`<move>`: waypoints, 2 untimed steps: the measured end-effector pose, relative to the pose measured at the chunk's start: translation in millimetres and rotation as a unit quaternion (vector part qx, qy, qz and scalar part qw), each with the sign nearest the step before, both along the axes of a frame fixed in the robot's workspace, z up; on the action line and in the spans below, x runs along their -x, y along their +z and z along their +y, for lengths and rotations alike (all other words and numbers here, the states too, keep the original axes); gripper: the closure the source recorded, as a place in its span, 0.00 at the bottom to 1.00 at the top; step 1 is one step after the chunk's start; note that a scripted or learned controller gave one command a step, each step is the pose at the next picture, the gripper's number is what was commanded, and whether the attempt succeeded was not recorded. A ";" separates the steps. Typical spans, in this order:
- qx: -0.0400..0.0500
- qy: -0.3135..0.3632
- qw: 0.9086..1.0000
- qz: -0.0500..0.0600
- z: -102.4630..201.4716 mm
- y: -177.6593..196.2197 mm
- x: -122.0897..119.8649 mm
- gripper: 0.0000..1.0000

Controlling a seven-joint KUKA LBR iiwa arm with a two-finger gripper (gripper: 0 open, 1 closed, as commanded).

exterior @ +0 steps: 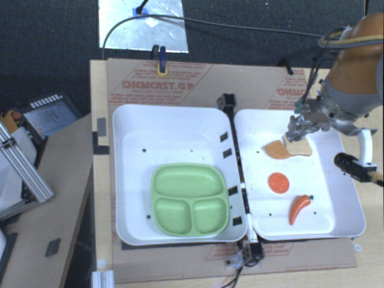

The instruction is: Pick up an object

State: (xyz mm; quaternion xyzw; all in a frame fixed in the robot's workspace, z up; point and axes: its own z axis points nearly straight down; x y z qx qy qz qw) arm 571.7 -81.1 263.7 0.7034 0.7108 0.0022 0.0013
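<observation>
Bench (180,77): two white bins, left bin (129,161), right bin (342,209), side by side.

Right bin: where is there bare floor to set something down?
In the right bin, bare floor lies along the front wall left of the pepper and at the back-left corner. Around the toast, gripper and tomato slice it is crowded.

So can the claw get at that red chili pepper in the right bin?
Probably yes. The red chili pepper lies alone on the right bin's floor, apart from the tomato slice, with nothing over it; the claw hovers farther back in that bin.
</observation>
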 end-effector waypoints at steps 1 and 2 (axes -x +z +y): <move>0.000 -0.001 1.000 0.001 40.0 -4.1 -17.3 1.00; 0.000 -0.001 1.000 0.001 82.0 -4.5 -38.0 1.00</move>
